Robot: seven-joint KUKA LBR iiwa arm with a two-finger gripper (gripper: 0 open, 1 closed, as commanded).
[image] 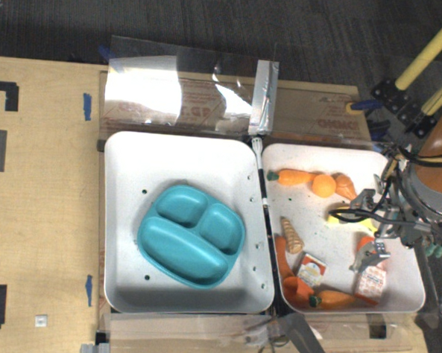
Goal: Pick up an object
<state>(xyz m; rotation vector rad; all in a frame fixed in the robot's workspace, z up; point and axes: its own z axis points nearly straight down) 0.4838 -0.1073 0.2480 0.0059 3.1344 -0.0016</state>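
Dark grey carpet (pixel 216 15) running across top. Tan bench (pixel 33 198) lying below, carrying black tape marks (pixel 6 95) and blue tape bits (pixel 86 105). Clear plastic sheet (pixel 181 87) catching glare behind bins. Yellow poles (pixel 434 47) slanting at upper right.

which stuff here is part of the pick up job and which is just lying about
Part of the job:
- tool, low over the right bin
- white packet just below the tool
- carrots: one at the far wall, one at the near wall
- orange ball
- small carton

Just lying about:
- blue divided plate in the left bin
- clear plastic sheet behind the bins
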